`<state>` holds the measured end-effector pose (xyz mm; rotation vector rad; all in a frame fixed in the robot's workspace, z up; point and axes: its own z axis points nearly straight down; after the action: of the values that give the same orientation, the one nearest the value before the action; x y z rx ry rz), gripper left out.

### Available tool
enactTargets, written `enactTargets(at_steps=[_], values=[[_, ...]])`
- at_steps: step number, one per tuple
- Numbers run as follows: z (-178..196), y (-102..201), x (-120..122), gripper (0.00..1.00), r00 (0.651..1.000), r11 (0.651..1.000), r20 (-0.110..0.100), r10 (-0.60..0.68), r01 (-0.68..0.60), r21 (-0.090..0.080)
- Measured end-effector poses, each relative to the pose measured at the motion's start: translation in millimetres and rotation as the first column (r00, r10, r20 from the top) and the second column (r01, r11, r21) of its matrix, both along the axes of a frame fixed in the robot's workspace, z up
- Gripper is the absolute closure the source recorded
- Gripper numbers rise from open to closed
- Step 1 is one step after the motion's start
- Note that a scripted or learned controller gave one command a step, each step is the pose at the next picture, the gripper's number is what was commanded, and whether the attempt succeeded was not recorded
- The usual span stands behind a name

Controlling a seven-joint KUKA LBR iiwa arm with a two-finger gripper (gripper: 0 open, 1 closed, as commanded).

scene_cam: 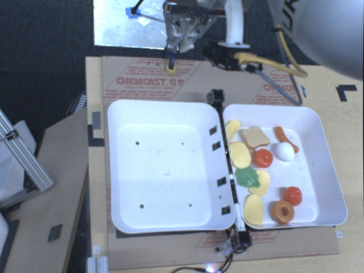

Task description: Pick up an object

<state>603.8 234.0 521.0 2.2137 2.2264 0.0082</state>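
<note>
The right bin (pixel 325 152) holds several toy foods: a toast slice (pixel 254 136), a white egg (pixel 285 151), an orange sausage (pixel 280 133), two red tomatoes (pixel 263 158) (pixel 292 195), a green leaf (pixel 247 177), a brown donut (pixel 282 211) and yellow pieces (pixel 239 154). My gripper (pixel 178 45) hangs high at the top of the view, beyond the far rim of the left bin (pixel 114 152) and well away from the food. A small yellow and blue bit (pixel 170 66) shows just under it; I cannot tell whether it is held.
The two bins meet at a black-clipped divider (pixel 223 152). They rest on a cardboard sheet (pixel 148 79). Yellow and grey cables (pixel 273 67) trail behind the right bin. A metal frame (pixel 23 158) stands at the left.
</note>
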Motion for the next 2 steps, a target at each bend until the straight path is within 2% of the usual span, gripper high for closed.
enactTargets(at_steps=[1, 2], values=[[16, 0, -30, 1.0, 1.0, 1.0, -0.003, 0.0, 0.0, 0.0], [16, 1, -120, 1.0, 1.0, 1.0, -0.003, 0.002, -0.002, 0.001]])
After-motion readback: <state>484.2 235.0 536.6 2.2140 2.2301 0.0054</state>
